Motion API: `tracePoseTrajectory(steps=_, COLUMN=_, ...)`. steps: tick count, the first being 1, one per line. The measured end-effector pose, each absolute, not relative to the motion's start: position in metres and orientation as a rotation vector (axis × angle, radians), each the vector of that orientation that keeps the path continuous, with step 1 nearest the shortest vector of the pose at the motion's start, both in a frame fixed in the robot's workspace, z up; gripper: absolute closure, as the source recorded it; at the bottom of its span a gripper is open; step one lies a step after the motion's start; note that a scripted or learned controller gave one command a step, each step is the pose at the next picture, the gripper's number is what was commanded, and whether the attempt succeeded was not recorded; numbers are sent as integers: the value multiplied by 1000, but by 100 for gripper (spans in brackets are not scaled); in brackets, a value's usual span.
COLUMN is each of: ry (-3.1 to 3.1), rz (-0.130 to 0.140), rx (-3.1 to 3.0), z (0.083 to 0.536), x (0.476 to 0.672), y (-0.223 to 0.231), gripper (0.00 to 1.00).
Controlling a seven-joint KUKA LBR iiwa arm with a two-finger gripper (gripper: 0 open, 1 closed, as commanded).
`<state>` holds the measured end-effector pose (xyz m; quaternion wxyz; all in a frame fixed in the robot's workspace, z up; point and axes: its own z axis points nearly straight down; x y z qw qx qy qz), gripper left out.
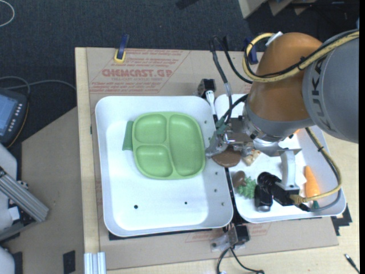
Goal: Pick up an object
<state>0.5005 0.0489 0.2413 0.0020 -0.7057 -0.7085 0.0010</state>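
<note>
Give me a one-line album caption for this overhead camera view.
Grey-and-orange arm reaches over two white bins, a green divided plate in the left.

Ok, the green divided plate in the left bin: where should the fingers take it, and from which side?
Probably by the raised rim on its right edge, coming from the right, where the arm already is. The green plate lies flat and upright in the left bin, too broad to span, so one finger should go inside the rim and one outside.

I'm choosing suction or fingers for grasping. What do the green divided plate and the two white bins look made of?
The green three-compartment plate looks like moulded plastic, matte, with rounded edges and soft highlights. The left white bin and right white bin look like thin formed plastic, smooth and slightly glossy with rounded rims. That is likely, not certain.
</note>
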Motion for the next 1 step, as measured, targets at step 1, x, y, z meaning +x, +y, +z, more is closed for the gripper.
tracePoseTrajectory(steps=1, ry=-2222, rz=6, rx=-2212, z=216, x=475, y=92, gripper=100)
